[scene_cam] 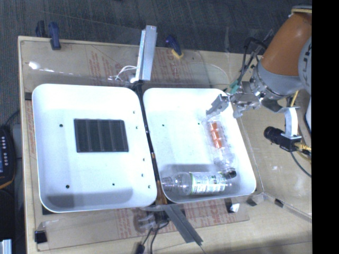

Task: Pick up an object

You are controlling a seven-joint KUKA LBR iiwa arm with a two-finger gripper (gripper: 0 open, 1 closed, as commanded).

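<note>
Clear bottles (197, 182) lie in right bin (175, 115)

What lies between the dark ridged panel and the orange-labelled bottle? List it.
In the camera view, between the dark ridged panel and the orange-labelled bottle lie bare white floor of the left bin, the black divider where the bins meet, then bare floor of the right bin.

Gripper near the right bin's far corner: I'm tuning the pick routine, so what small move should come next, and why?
Probably lower the gripper toward the orange-labelled bottle. It hangs over the right bin just beyond that bottle's top end, with nothing seen between its fingers.
</note>
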